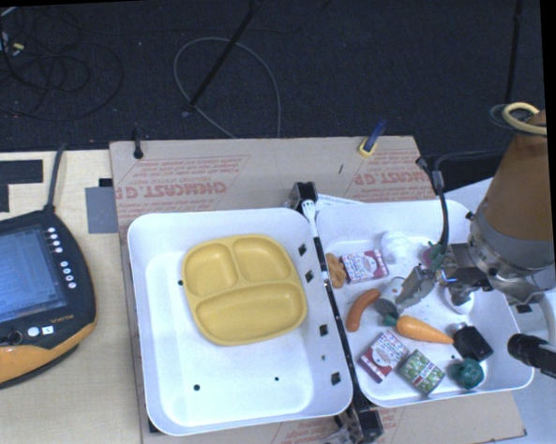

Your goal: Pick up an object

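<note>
Green packet (420,372) and teal ball (469,374) lie at the right bin's (495,386) front edge. Behind them, the gripper (405,294) hangs spread, pinching nothing, just above the carrot (425,329). Yellow plate (244,289) fills the left bin (165,364).

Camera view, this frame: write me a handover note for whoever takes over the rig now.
Gripper: low over the right bin, above the toy carrot; jaws look spread, nothing between them.
Right bin contents: carrot, sausage, two red-and-white packets, green box, teal ball.
Left bin: yellow divided plate.
Done: nothing lifted.
Left: grasp and lift one object.
</note>
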Motion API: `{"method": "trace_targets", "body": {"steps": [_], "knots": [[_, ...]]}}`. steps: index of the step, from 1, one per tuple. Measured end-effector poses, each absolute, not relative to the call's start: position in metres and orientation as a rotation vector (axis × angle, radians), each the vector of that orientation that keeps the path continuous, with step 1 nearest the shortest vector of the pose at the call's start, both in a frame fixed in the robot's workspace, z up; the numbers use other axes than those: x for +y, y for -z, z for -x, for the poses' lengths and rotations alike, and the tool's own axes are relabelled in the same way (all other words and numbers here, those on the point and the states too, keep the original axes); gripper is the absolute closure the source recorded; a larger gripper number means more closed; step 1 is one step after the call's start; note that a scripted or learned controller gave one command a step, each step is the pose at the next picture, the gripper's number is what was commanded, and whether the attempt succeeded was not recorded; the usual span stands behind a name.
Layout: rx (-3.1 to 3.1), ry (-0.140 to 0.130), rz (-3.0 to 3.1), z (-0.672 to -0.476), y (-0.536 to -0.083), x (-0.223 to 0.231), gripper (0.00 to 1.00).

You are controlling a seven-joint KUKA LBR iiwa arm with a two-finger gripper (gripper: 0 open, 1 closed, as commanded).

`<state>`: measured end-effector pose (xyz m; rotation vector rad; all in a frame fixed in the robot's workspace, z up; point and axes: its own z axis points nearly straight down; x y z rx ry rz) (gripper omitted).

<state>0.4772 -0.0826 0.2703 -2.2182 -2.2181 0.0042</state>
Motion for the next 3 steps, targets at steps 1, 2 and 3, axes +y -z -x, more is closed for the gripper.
{"method": "trace_targets", "body": {"steps": [1, 2, 3], "knots": [[-2.222, 0.006, 2.229, -0.495, -0.105, -0.137, 0.0], [-2.216, 0.007, 2.23, -0.495, -0.115, -0.137, 1.0], [-2.222, -0.001, 2.218, -0.584, -0.187, -0.044, 1.0]]}}
